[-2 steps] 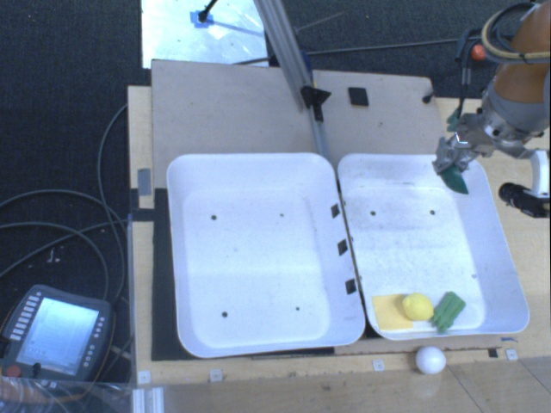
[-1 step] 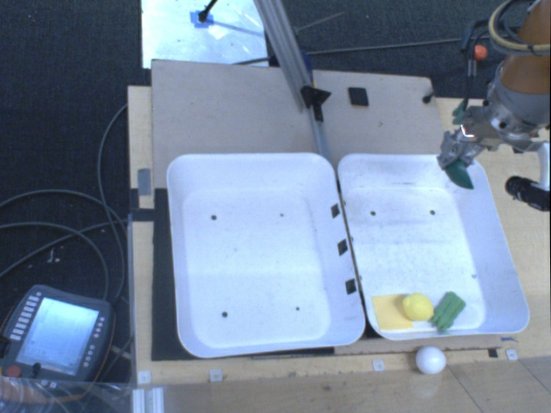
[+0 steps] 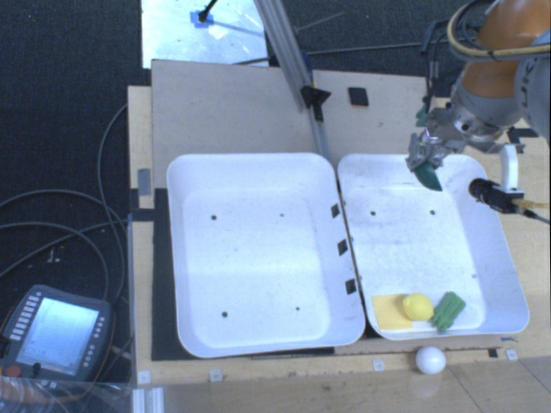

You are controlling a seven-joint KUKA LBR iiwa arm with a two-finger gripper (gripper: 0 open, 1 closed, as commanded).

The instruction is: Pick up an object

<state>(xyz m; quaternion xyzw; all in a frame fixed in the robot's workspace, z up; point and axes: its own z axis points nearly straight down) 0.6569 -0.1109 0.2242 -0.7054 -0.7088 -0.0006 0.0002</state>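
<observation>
From the overhead camera, my gripper [image 3: 426, 163] hangs over the far edge of the right bin [image 3: 495, 248], a shallow, smooth white plastic tray with rounded corners. My metal fingers are closed on a small teal object [image 3: 429, 176], wedge-like and dark, which pokes out below them. At the bin's near end lie a flat yellow square sponge [image 3: 389, 313], a rounded yellow lemon-shaped piece [image 3: 418, 306] resting on it, and a ridged green piece [image 3: 448, 310] just beside. A white ball [image 3: 430, 360] sits on the bench outside the bin. The left bin [image 3: 185, 231] matches the right.
</observation>
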